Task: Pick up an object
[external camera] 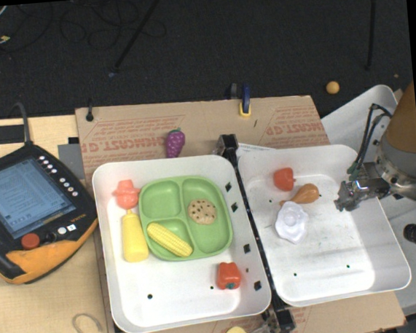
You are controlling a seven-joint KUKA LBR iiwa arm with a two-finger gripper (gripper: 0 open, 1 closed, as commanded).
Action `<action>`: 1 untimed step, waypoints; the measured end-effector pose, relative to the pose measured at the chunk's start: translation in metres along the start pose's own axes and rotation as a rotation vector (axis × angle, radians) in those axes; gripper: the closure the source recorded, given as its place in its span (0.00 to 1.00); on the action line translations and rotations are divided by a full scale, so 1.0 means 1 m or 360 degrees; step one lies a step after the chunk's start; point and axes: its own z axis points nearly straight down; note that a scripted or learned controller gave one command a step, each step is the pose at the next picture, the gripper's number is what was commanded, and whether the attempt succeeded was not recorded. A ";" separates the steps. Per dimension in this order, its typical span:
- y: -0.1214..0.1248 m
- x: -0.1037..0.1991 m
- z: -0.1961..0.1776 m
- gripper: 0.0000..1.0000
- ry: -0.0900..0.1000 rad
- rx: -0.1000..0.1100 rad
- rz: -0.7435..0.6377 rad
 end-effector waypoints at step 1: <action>0.000 -0.001 -0.015 1.00 0.0001 0.0002 -0.0001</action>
